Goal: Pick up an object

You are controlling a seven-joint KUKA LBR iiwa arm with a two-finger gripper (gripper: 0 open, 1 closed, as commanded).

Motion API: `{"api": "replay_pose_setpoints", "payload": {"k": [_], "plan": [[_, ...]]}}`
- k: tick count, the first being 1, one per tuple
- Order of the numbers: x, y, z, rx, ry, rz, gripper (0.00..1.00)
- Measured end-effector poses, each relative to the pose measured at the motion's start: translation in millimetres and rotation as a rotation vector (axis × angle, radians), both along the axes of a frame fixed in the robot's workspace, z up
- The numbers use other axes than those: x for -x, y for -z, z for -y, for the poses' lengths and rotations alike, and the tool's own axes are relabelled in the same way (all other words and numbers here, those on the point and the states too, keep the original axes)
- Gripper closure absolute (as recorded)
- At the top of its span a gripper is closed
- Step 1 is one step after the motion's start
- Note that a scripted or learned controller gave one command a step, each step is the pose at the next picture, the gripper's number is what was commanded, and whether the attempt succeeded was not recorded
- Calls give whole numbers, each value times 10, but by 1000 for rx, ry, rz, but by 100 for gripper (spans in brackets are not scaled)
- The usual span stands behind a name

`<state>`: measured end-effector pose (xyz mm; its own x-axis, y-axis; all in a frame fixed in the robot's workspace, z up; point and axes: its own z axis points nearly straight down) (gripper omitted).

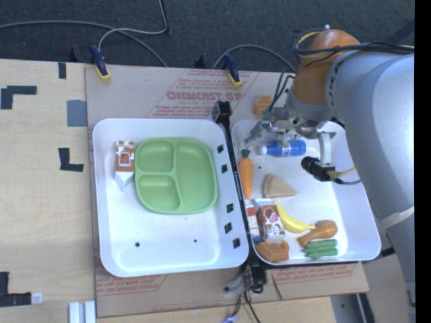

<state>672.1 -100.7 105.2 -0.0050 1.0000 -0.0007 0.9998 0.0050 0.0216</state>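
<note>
Blue and white, the bottle (283,149) lies on its side at the far end of the right bin (350,200), long axis running left to right, directly beneath the gripper (275,128), which looks low over it; whether the fingers are spread or have any hold, I cannot tell. On the bin's smooth white floor, the carrot (246,177) and bread wedge (277,187) lie just nearer, the bin wall just beyond, so room is tight.
</note>
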Motion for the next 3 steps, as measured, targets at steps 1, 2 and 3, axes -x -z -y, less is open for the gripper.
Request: {"api": "replay_pose_setpoints", "payload": {"k": [1,2,3], "plan": [[2,1,3,0,0,-1,0],[3,2,4,1,0,-1,0],[6,10,19,0,0,2,0]]}}
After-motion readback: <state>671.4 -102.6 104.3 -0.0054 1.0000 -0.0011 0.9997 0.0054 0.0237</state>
